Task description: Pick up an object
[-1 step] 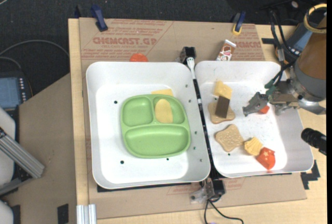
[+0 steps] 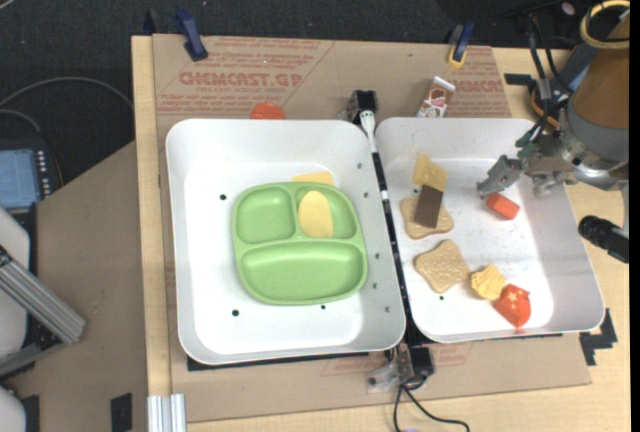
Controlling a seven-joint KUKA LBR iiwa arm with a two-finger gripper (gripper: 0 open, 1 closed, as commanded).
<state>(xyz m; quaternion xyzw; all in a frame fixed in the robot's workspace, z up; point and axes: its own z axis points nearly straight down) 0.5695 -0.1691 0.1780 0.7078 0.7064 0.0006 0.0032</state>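
Observation:
My gripper [image 2: 516, 177] hangs over the upper right part of the right bin [image 2: 560, 290], at the end of the grey arm coming in from the right. A small orange piece [image 2: 505, 207] lies on the bin floor just below and in front of it, and I see nothing held. Further left lie a yellow wedge [image 2: 430, 170], a dark brown block [image 2: 430, 207] on a tan round cookie [image 2: 414, 219], and a toast-shaped cracker [image 2: 442, 266]. Near the front are a yellow-orange chunk [image 2: 487, 282] and a red piece [image 2: 513, 305].
The left bin [image 2: 200, 220] holds a green divided plate [image 2: 298, 270] with a yellow oval item [image 2: 316, 213] in its upper right compartment and a yellow slice [image 2: 314, 179] behind it. A small carton [image 2: 436, 98] and an orange disc [image 2: 266, 111] lie on the cardboard beyond the bins.

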